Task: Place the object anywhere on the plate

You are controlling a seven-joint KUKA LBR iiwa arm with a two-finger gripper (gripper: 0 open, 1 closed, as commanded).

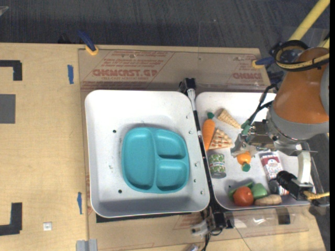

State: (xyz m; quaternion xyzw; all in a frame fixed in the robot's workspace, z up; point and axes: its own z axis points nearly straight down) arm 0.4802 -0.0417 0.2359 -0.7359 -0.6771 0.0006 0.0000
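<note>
Camera view. The arm (301,98) enters from the right and reaches down over the right bin (238,102). Its orange band sits above the grey wrist, and cables loop over the top of it. The gripper (245,144) points left and down, hanging over the middle of the right bin. Whether its fingers are apart or together cannot be told from this angle.

A small orange item (244,159) lies just below the gripper tip; whether the gripper touches it cannot be told.

Right bin contents: a carrot (208,131) along the left wall, a waffle piece (221,139) just right of it, a cone (228,118) at the far side, a can (216,163) near the carrot's lower end, a tomato (242,195) and a green piece (258,189) at the near edge, and a red-and-white packet (271,165) to the right of the orange item.

The left bin (99,135) holds a teal plate (155,159) with three compartments, lying flat at its centre. The plate is well apart from the gripper.
</note>
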